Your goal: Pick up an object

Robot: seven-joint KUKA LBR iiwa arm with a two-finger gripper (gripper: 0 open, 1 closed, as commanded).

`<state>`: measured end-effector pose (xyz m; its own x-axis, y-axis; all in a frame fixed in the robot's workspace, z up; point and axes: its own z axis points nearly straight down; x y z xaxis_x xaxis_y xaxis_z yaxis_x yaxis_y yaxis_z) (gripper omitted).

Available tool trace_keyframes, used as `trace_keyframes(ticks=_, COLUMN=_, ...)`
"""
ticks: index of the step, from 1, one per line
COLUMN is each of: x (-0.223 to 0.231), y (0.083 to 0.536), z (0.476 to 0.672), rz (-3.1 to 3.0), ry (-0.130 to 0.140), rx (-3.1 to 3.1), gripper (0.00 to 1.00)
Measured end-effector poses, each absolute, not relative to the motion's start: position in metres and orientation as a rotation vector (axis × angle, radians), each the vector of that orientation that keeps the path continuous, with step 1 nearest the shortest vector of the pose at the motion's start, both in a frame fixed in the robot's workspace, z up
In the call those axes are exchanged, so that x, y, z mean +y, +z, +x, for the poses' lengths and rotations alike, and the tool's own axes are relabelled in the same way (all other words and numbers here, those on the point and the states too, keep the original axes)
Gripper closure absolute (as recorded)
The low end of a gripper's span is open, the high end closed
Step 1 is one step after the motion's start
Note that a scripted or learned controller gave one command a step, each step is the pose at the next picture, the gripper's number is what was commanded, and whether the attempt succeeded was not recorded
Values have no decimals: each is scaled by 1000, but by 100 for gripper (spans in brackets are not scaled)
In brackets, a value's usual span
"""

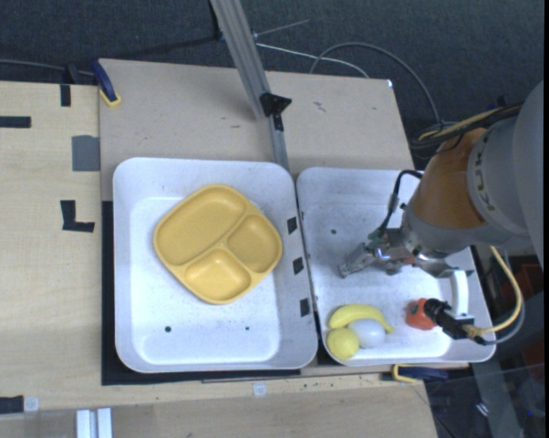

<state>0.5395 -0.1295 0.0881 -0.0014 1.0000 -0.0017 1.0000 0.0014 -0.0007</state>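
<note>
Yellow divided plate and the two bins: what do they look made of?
Yellow divided plate: likely molded plastic, one even colour, rounded compartment ridges, soft sheen. Left bin and right bin: probably thin formed plastic or coated sheet; matte white, rounded corners, dark scuffs and specks. Can't confirm either from this view.

Arm (493, 185) entered from the right, grey upper link bulky at frame edge, orange band just above the wrist. Wrist bent downward and leftward over the right bin (347, 194), sitting above that bin's right half. Gripper (357, 265) pointed left, low over the bin's middle floor, slightly toward its near side. Metal fingertips looked close together; true finger state not readable. Nothing seen between them.
</note>
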Motion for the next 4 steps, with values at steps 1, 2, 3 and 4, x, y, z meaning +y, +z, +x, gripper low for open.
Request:
trace_keyframes(ticks=1, x=-129, y=99, z=540, rz=2220, ry=-1, rx=2225, gripper=100)
trace_keyframes(ticks=2, x=-132, y=161, z=538, rz=2218, ry=3, rx=2220, gripper=100)
trace_keyframes(ticks=3, x=-137, y=218, z=547, rz=2216, ry=4, rx=2220, gripper=100)
trace_keyframes(ticks=4, x=-137, y=270, z=548, rz=2216, ry=4, rx=2220, gripper=100)
